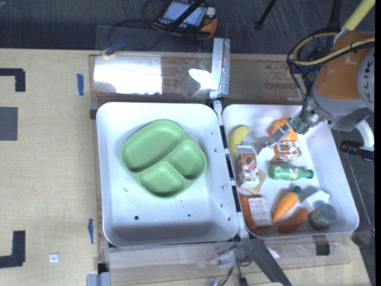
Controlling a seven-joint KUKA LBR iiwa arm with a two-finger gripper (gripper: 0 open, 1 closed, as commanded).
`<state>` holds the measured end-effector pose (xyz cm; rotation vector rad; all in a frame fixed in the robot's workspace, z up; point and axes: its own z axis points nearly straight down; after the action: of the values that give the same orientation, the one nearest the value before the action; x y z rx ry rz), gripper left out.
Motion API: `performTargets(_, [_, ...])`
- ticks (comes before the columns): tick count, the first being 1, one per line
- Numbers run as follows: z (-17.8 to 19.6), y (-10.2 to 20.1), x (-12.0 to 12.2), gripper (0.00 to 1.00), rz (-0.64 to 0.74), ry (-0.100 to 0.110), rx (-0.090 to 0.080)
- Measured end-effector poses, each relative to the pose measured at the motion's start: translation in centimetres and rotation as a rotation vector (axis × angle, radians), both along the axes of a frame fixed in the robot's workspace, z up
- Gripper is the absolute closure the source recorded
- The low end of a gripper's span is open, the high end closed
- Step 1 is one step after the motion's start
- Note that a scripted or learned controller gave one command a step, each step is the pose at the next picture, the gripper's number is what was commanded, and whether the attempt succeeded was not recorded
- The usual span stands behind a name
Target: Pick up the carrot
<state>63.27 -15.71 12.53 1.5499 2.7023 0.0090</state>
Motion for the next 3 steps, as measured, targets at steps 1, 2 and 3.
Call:
performTargets(1, [-0.5,-0.3,0.9,0.00,0.022,-0.004,-0.001])
performTargets(2, [-3.4,0.6,2.3,0.00,0.105,0.023,0.005])
performTargets(3, [6.7,-3.3,3.6,0.00,0.335,0.019,0.001])
